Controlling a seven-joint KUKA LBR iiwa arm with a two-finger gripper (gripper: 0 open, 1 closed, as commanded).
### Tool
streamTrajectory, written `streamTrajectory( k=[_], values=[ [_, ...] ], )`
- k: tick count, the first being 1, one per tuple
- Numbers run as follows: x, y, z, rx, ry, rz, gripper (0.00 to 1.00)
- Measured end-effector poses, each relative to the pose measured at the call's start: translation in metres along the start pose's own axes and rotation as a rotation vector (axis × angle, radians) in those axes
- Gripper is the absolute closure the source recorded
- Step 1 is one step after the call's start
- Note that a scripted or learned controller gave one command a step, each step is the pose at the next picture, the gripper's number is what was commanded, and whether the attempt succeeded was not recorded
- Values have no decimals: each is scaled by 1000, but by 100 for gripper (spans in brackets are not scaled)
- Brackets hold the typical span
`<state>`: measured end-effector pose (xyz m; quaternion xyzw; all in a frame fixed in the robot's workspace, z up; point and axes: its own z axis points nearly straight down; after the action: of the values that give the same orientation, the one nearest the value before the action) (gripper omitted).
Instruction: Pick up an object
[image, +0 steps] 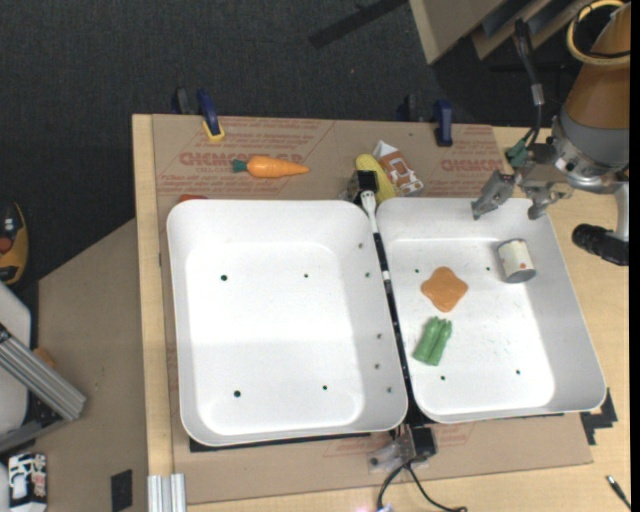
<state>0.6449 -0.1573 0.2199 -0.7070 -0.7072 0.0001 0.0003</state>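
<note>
**Three things in the right bin, arm parked over its far edge**

So the layout makes sense for a grab-anything job: the pickable stuff all sits in the right bin (560, 330), well inside its walls. There's a small silver can (516, 260) lying on its side near the far right part of the bin, an orange cookie-shaped piece (444, 288) roughly in the middle, and a green ridged piece (433, 341) just beside it toward the near edge. The orange and green ones are close but look apart, not touching. The can is off on its own, so I'd guess it's the easiest target, though being round and on its side it could roll.

The left bin (190, 300) looks like the drop side. A toy carrot (270, 167) and a yellow-and-red bundle (385, 172) sit on the cardboard-covered tabletop (150, 300) behind the bins, outside either one, so probably not in play.

The arm reaches in from the right with its orange band up top and the wrist pointing down. The gripper (514, 201) hangs over the far rim of the right bin, above and a bit behind the can. Its fingers (487, 203) are splayed wide with nothing between them. Nothing's picked yet; it'd need to shift toward the near side and drop down to reach the can.
</note>
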Motion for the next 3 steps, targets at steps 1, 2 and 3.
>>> streamTrajectory(
  k=[1,2,3],
  values=[
    [49,9,142,5,3,-3,0],
    [63,2,135,2,1,-2,0],
    [62,3,124,-1,0,-1,100]
  ],
)
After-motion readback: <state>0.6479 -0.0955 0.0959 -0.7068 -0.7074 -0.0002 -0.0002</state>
